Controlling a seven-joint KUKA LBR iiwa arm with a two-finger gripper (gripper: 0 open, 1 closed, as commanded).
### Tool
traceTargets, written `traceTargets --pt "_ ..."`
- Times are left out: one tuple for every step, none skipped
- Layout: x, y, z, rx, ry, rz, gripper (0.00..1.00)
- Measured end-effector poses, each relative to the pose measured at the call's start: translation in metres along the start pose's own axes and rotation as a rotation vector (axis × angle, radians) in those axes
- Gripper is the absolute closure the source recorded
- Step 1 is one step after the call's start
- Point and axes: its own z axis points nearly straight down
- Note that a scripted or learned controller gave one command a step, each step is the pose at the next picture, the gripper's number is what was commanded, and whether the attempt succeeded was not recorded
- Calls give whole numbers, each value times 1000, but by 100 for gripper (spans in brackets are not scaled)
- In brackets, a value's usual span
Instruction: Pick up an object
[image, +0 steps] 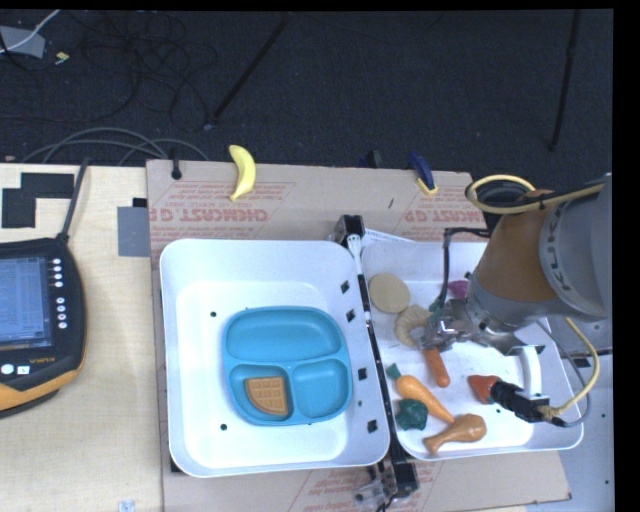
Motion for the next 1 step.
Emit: traceTargets --pt "48 47 -102 -2 7 -4 100"
